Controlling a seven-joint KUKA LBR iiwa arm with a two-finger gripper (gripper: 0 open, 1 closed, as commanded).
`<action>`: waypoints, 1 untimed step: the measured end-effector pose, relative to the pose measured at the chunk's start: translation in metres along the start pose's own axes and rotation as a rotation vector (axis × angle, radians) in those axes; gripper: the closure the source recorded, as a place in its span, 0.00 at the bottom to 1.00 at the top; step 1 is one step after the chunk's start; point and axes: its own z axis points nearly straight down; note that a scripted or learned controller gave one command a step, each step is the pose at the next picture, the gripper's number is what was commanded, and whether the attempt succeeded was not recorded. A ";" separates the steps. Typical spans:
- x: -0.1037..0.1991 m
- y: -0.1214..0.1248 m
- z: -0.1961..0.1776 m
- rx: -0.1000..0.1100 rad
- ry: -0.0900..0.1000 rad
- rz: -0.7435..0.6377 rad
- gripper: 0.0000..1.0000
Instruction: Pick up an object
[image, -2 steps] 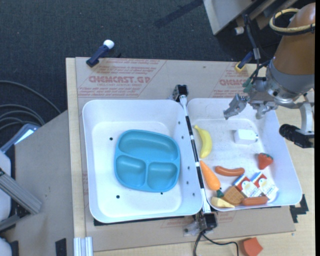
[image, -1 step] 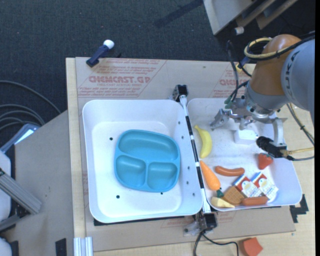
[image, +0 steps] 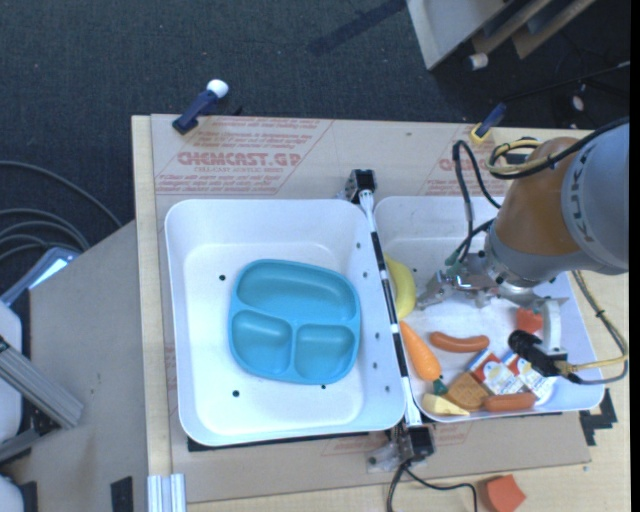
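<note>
My gripper (image: 447, 285) hangs low in the right bin (image: 420, 215), over its left middle part. Just to its left a yellow banana-like piece (image: 402, 287) leans against the bin's left wall. Nothing can be made out in the gripper. Below it lie an orange carrot (image: 421, 351) and a red sausage (image: 458, 342). Near the front edge are a brown cracker (image: 466, 389), a pale yellow wedge (image: 441, 405), a red-and-white packet (image: 502, 374) and a second sausage (image: 510, 403). A small red item (image: 528, 322) is partly hidden under the arm.
The left bin (image: 190, 300) holds a blue three-compartment plate (image: 295, 320). The grey arm with its orange band (image: 535, 200) covers the right bin's right side. A black cable (image: 545, 357) trails over the packet. An orange block (image: 503, 492) lies on the bench in front.
</note>
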 end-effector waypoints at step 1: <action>0.000 0.001 -0.010 -0.003 0.000 0.001 1.00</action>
